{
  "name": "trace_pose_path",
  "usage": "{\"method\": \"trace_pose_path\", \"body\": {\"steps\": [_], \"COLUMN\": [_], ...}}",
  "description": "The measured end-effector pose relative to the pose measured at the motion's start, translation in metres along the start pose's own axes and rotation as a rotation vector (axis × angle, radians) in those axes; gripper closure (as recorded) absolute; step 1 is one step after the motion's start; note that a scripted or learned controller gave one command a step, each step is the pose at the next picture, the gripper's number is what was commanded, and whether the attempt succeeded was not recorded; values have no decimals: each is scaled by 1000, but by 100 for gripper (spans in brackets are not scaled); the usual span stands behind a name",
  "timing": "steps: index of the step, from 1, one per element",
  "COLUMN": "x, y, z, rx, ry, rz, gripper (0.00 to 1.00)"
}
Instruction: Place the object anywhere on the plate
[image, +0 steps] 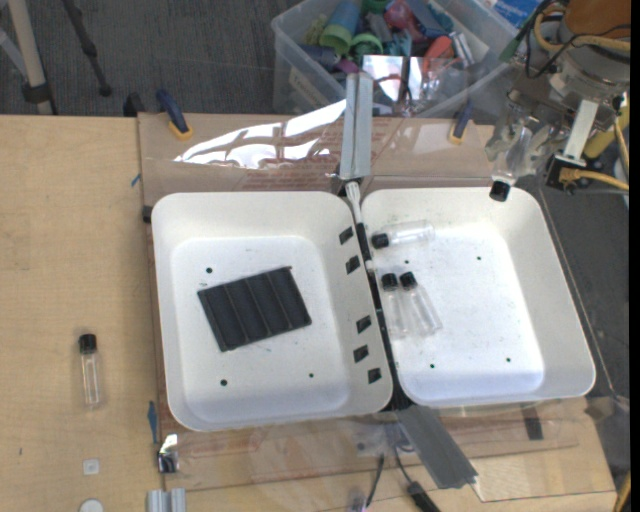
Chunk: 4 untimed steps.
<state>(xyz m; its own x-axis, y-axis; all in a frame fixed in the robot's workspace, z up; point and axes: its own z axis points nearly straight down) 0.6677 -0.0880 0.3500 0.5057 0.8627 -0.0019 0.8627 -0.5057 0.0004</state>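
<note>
Two white bins sit side by side on the bench. The left bin (180, 390) holds a dark ridged plate (254, 306), lying flat and turned at a slant near the bin's middle. The right bin (520, 370) holds three clear vials with black caps: one vial (402, 236) lies near the far left corner, and two vials (412, 302) lie side by side just below it, close to the divider between the bins. The gripper (520, 150) hangs above the right bin's far right corner, well apart from the vials; whether its claw is apart or together cannot be told. Another capped vial (90, 368) lies on the bench left of the bins.
</note>
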Motion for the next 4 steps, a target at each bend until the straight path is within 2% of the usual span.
{"method": "trace_pose_path", "body": {"steps": [1, 2, 3, 4], "x": [37, 110, 171, 226], "y": [-22, -65, -101, -133], "z": [-82, -64, -37, -85], "rx": [0, 3, 2, -6], "ry": [0, 0, 1, 2], "rz": [-169, -657, -1004, -1198], "gripper": [100, 100, 100, 100]}}
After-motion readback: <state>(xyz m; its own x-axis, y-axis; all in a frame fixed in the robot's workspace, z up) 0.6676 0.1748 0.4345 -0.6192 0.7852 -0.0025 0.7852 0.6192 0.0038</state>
